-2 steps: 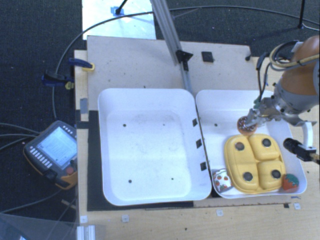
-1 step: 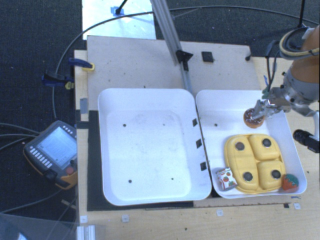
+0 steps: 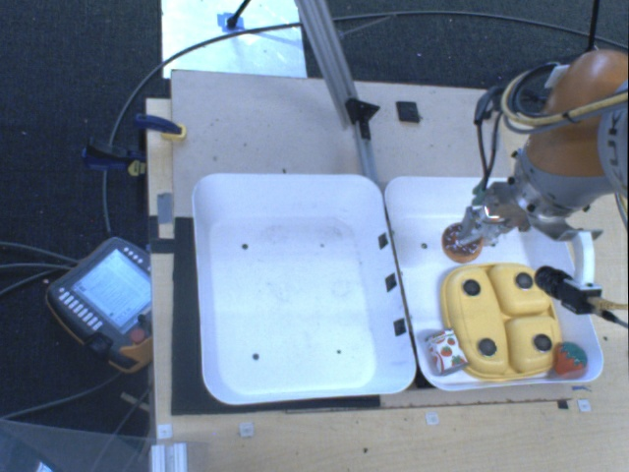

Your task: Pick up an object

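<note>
Two-finger gripper [image 3: 476, 226], finger spread indiscernible, over small round brown disc [image 3: 459, 243] at 11 o'clock of yellow four-lobed plastic block [image 3: 501, 320]; risk: off-centre closure, slip.

Around my tan wooden bench [image 3: 285, 126] lies dark carpet [image 3: 69, 57], where a teach pendant [image 3: 106, 301] rests among cables, beside a pale floor panel [image 3: 231, 23].
</note>
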### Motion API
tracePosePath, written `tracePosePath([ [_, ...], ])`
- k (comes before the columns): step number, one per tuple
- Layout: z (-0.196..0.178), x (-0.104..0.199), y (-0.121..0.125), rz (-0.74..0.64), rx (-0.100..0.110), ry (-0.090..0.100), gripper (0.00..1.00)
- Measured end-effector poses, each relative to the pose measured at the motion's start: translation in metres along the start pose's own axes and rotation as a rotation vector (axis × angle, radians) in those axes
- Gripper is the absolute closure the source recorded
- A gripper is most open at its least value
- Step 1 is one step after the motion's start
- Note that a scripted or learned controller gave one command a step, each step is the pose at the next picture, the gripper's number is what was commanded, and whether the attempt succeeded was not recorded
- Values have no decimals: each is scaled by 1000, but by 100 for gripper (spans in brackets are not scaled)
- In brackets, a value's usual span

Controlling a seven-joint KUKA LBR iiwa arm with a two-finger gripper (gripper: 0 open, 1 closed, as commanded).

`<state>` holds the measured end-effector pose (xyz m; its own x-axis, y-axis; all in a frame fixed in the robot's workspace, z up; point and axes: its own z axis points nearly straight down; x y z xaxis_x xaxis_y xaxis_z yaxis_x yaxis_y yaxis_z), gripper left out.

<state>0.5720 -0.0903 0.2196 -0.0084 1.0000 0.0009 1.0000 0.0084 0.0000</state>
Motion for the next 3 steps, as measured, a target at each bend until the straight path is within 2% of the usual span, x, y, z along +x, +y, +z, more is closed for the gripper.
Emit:
tracePosePath([
  [2, 13, 117, -17, 0, 0, 0, 100],
  [3, 13, 165, -34, -2, 1, 1, 100],
])
